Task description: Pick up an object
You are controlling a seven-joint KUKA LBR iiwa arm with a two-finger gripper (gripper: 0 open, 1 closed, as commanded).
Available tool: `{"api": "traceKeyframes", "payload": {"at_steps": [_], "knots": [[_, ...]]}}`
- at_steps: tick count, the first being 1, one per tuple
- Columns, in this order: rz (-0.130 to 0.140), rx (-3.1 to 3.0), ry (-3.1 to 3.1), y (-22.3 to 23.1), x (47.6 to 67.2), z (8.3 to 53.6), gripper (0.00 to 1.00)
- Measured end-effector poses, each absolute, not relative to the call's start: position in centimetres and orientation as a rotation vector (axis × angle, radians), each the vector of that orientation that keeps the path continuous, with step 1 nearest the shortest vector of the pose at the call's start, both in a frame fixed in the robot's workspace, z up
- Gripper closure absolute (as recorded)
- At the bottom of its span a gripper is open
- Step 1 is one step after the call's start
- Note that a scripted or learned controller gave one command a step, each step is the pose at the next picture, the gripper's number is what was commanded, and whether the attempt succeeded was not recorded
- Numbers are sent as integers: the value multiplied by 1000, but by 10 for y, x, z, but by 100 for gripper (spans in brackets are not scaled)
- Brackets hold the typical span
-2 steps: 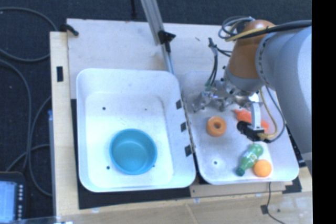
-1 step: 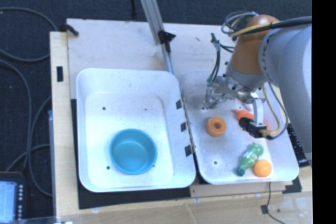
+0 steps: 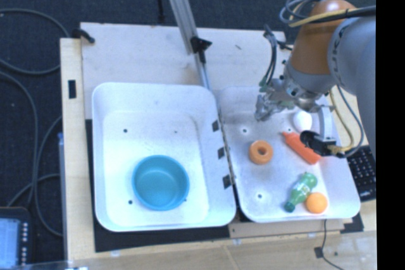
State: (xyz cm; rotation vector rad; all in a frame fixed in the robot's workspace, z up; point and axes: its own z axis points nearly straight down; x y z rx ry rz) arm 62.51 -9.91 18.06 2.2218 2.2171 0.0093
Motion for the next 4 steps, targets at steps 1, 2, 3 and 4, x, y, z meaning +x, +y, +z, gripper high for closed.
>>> {"api": "traceKeyframes", "payload": {"at_steps": [1,2,3,4], "knots": [[7,2215,2226,-100,636,239,100],[5,2212,2231,-100,637,246,100],[0,2215,2233,-45,612,248,100],[-1,2215,2233,4,586,246,100]]}}
